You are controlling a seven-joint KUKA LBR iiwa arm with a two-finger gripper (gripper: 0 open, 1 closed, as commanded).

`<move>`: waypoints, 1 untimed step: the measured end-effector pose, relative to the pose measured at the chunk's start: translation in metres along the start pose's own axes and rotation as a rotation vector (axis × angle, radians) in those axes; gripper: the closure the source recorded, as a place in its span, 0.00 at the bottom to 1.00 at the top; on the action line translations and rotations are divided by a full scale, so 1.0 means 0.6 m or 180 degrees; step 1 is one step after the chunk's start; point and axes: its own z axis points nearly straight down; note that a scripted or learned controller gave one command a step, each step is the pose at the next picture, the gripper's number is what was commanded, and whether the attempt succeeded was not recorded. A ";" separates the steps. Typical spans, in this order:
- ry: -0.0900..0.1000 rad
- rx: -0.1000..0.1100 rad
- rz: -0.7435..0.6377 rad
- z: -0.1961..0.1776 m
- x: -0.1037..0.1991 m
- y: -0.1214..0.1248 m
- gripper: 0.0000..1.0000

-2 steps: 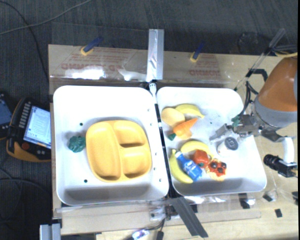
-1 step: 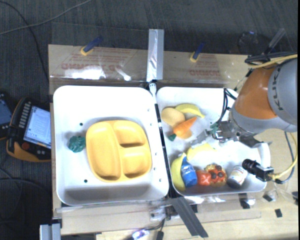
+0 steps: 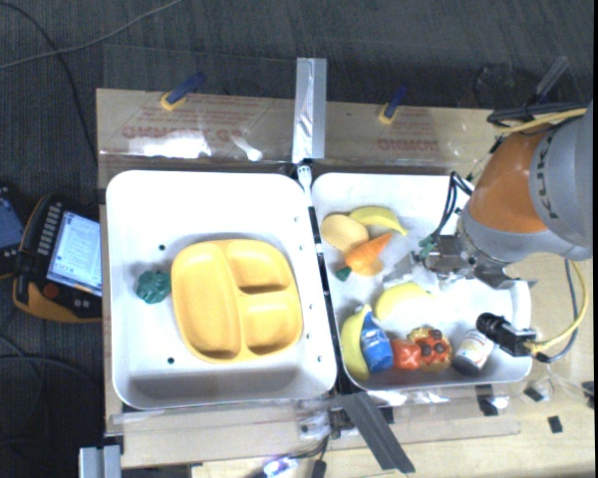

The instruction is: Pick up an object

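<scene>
The right bin (image 3: 478, 189) holds several things. A yellow banana (image 3: 379, 217), a pale pear-like fruit (image 3: 341, 231) and an orange carrot (image 3: 365, 253) lie at its back left. A yellow lemon-like piece (image 3: 404, 298) lies mid-bin. Along the front are a second banana (image 3: 351, 345), a blue packet (image 3: 376, 349), a red bunch of berries (image 3: 424, 350) and a small grey can (image 3: 469, 353). My gripper (image 3: 431, 257) hangs low over the bin's middle, right of the carrot and just behind the lemon-like piece. Nothing shows in its grasp.
The left bin (image 3: 130, 267) holds a yellow divided plate (image 3: 236, 299) and a small green toy (image 3: 152, 285) to the plate's left. A handheld screen device (image 3: 65, 262) lies on the floor left of the bench. The grey and orange arm (image 3: 523, 202) covers the right bin's right side.
</scene>
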 end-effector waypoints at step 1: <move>-0.0006 -0.0002 -0.1144 -0.119 0.151 0.026 0.00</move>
